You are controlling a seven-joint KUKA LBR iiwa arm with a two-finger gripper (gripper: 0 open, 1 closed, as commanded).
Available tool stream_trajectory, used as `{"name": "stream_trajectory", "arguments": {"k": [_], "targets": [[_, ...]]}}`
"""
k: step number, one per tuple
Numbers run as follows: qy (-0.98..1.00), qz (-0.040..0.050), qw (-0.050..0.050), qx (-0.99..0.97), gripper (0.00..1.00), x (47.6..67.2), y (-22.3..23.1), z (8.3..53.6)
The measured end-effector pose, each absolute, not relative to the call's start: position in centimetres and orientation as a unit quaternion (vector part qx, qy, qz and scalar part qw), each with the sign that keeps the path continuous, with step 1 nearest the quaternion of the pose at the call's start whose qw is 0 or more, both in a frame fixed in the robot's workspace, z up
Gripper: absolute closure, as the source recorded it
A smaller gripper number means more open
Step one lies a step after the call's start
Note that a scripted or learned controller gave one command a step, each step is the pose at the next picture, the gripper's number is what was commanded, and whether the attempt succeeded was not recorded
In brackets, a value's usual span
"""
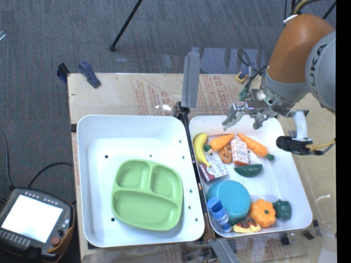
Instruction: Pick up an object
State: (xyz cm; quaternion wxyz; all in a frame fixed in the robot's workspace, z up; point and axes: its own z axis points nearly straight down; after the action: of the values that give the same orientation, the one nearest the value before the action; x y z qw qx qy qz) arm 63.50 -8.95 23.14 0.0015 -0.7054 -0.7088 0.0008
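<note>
Hand (245,118) hangs spread open, carrying nothing, above the right bin (299,188); the carrot (254,144) lies just at its five o'clock. Nothing's picked; descent, grip and lift all remain.

Two white bins side by side on a bench. Left bin (88,147): green divided plate (147,195). Right bin (296,185): banana (199,147), two carrots (221,142), blue bowl (230,199), small pumpkin (263,213). Gripper (244,120) above the right bin's far edge, fingers spread, nothing between them.
</note>
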Motion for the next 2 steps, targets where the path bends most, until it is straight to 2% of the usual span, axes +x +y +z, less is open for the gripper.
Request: {"name": "stream_trajectory", "arguments": {"k": [1, 2], "targets": [[-0.713, -0.0021, -0.002, -0.701, 0.00, 61.61, -10.16, 10.13], [-0.710, -0.0001, 0.002, -0.704, 1.00, 61.35, -10.35, 10.72]]}}
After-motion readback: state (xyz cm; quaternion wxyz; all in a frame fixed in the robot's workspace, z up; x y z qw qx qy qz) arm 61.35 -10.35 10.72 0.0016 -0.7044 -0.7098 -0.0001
